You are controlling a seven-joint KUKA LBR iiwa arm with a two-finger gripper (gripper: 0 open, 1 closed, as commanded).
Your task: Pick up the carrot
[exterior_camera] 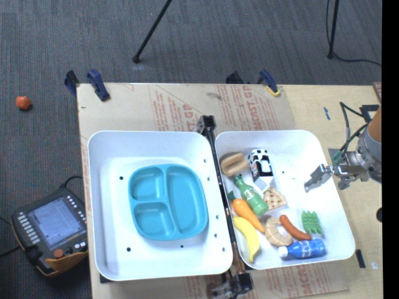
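The carrot [247,215] is orange and lies slantwise in the left part of the right bin [305,139]. It sits between a green bottle [250,195] above it and a banana [247,238] below it, touching both. My gripper [316,179] hovers over the right side of that bin, well to the right of the carrot and a little farther back. Nothing is in it.
The right bin also holds a bread roll [232,163], a black-and-white carton [260,162], a cracker [274,199], a bagel [276,231], a sausage [294,227], a green piece [311,222] and a blue bottle [303,249]. A blue divided plate [168,202] lies in the left bin [106,167].
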